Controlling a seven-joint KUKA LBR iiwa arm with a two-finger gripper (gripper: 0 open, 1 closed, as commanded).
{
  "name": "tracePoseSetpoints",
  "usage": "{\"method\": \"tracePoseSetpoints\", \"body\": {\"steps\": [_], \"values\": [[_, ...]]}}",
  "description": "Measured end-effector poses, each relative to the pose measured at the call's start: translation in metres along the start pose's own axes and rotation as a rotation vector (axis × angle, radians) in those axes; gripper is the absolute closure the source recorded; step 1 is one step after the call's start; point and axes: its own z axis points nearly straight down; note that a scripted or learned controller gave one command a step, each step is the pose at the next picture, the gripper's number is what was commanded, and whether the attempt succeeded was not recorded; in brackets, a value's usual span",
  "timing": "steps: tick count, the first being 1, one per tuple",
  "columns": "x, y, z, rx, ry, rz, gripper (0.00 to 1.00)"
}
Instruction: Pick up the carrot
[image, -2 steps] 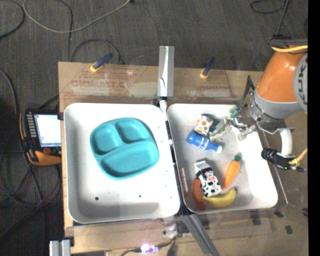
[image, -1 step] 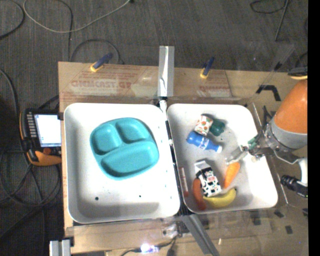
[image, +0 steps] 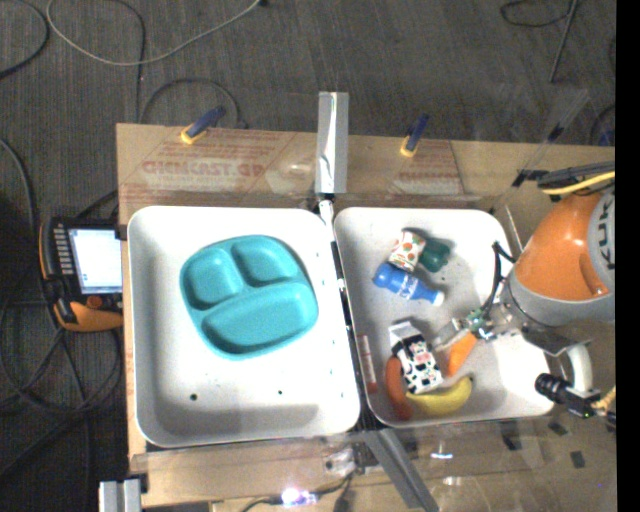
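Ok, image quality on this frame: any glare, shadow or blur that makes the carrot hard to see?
Camera view: lighting is even and soft, with no hard glare on the white right bin; the carrot shows as a small orange shape, partly covered by the gripper, whose edges look slightly soft; the floor around the bench is dim; the teal tray is crisp and evenly lit.

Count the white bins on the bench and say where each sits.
2. The left bin holds a teal divided plate; the right bin sits beside it, holding the carrot and other items.

A brown bench (image: 200, 170) carries two white bins, left bin (image: 150, 400) and right bin (image: 460, 225), side by side.
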Motion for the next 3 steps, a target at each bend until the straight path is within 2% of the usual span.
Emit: {"method": "tracePoseSetpoints", "body": {"steps": [1,2,3], "values": [[0.001,0.003,-0.01,-0.005,0.001,-0.001,1.0],[0.002,0.003,-0.018,-0.005,0.004,-0.002,1.0],[0.017,0.044,-0.089,0.012,0.006,0.016,1.0]]}}
